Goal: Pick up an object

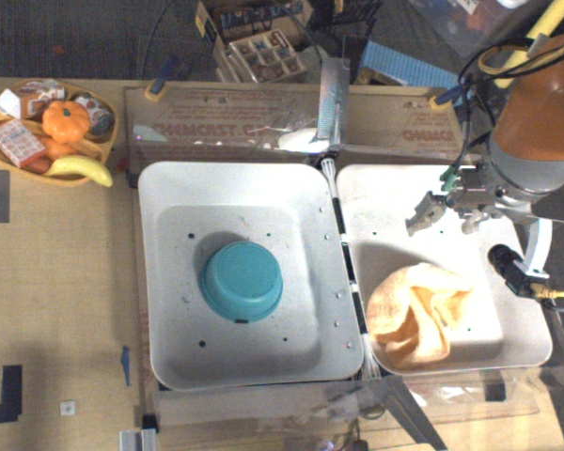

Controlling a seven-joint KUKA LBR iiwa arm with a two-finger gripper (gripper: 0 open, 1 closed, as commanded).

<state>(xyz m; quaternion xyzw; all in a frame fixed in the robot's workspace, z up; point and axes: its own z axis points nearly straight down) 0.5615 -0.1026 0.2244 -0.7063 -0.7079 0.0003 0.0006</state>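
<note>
Seen from above: claw [448, 207] with fingers apart and empty, poised at right of frame over the right bin [395, 191], above a crumpled yellow cloth [415, 316] at lower right, likely lining up a grab.

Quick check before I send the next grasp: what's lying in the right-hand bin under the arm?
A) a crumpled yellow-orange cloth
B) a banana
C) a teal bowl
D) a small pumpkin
A: the crumpled yellow-orange cloth lies in the near part of the right bin, while the teal bowl sits upside down in the left bin.
</note>
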